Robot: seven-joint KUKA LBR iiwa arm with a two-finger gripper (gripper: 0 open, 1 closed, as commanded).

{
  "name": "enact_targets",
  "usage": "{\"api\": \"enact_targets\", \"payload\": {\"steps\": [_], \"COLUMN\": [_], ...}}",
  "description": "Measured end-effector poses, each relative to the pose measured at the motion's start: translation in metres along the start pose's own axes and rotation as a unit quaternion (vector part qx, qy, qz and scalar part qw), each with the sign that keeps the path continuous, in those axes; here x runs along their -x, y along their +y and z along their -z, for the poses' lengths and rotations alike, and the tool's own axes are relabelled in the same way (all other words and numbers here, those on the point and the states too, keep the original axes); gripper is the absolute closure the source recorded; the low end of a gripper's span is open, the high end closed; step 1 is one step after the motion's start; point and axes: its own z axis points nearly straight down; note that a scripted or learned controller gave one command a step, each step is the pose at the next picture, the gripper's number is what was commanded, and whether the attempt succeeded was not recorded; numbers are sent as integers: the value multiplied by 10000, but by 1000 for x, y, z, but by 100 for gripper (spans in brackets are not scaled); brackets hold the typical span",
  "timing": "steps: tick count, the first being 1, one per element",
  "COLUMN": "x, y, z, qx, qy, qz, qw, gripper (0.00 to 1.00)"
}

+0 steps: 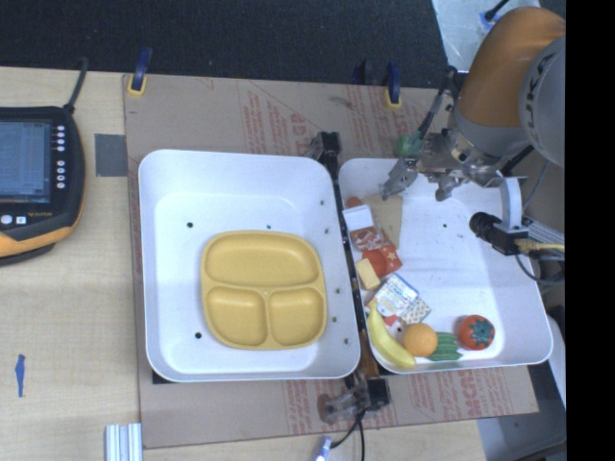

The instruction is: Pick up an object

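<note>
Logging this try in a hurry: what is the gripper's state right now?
Two-finger gripper: open, fingers spread, holding nothing, above the far end of the right shallow white bin.

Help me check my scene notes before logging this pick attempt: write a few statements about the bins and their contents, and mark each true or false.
1. The yellow tray lies in the left bin. True.
2. The banana lies in the left bin. False: it lies in the right bin, near its front edge.
3. The gripper holds the tomato. False: the tomato sits on the bin floor and the open fingers hold nothing.
4. The orange sits between banana and tomato. True.
5. The gripper hovers over the right bin's far end. True.
</note>
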Motion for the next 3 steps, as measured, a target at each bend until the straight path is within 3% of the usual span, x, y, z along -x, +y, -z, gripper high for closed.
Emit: {"api": "enact_targets", "payload": {"steps": [1, 2, 3], "x": [77, 3, 4], "y": [23, 24, 25], "z": [-50, -96, -84], "qx": [0, -6, -20], "qy": [1, 1, 1], "qz": [-24, -4, 5], "qw": [10000, 10000, 10000], "gripper": [0, 0, 100]}}
